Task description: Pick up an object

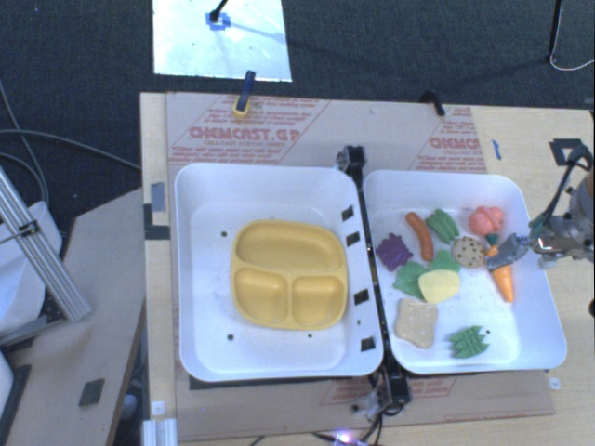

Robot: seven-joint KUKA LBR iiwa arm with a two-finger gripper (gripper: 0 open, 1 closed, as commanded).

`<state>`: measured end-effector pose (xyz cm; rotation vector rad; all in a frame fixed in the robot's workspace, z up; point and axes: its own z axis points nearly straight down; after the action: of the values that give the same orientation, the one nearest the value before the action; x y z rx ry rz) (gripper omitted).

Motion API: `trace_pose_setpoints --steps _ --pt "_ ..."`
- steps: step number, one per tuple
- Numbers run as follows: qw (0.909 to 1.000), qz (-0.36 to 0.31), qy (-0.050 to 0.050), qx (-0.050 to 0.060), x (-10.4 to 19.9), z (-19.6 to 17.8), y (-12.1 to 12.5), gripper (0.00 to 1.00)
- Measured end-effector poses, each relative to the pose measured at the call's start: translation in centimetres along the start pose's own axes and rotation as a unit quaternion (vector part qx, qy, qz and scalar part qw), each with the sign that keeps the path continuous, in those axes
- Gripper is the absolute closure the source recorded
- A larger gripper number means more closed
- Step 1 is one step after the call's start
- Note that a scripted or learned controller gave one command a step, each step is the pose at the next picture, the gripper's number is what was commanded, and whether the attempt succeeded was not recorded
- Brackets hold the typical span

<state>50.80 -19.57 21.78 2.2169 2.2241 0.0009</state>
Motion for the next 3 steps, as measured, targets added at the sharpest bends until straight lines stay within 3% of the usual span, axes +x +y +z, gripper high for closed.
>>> trace_pose_setpoints --steps 1,2,3 --pt "1.0000 -0.004 0.003 0.003 9.7 7.1 -2.2 0.00" --pt "1.0000 -0.005 0.002 -0.002 17.2 3.2 0.7 0.00" --pt "1.0000 0.003 0.000 0.001 11.7 3.4 -2.2 0.00"
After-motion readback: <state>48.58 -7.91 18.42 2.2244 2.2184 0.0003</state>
